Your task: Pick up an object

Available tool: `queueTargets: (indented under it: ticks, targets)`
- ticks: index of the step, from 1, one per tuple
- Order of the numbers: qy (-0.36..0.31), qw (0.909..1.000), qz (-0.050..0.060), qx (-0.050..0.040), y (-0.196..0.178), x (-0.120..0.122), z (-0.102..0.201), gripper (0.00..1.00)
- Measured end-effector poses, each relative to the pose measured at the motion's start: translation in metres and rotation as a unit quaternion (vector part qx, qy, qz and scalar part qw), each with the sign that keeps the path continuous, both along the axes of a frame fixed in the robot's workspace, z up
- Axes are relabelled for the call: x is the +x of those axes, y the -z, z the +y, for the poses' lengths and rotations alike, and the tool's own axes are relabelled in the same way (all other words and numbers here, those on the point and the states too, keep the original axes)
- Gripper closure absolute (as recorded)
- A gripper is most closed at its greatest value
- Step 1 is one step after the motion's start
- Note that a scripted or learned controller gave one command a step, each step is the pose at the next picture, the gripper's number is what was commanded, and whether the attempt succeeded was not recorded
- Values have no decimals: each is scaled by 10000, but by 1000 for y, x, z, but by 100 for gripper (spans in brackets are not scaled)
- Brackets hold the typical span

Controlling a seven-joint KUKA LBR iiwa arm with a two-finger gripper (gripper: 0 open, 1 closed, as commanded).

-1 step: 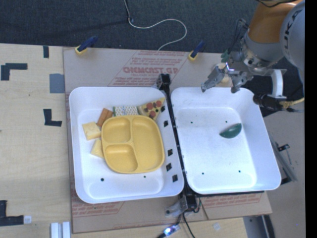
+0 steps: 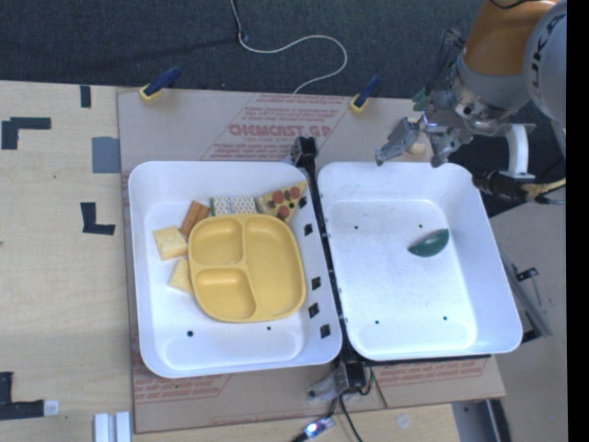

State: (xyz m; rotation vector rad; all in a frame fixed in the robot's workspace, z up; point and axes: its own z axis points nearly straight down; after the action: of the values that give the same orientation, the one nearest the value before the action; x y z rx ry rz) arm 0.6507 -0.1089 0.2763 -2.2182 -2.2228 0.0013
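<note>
A small dark green object (image 2: 429,243) lies in the right bin (image 2: 368,187), toward its right side. My gripper (image 2: 414,145) hangs above the far rim of that bin, well up and back from the green object. Its two fingers (image 2: 394,145) are spread apart with nothing between them. In the left bin (image 2: 152,339) a yellow divided plate (image 2: 247,267) rests on top of several flat toy food pieces: a pale cracker (image 2: 169,242), a brown piece (image 2: 194,216), and a pizza slice (image 2: 283,198).
The two bins meet along a black clipped seam (image 2: 317,247). A white cable (image 2: 294,49) loops across the dark mat behind the cardboard base. Blue and yellow clamps (image 2: 159,82) hold the cardboard's far corners.
</note>
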Motion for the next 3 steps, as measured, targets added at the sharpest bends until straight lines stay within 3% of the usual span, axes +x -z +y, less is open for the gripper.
queueTargets:
  ticks: [1, 3]
  targets:
    - [5, 10000, 22, -4, 46, -7, 4, 0]
    - [-6, 10000, 31, -3, 169, 3, 8, 0]
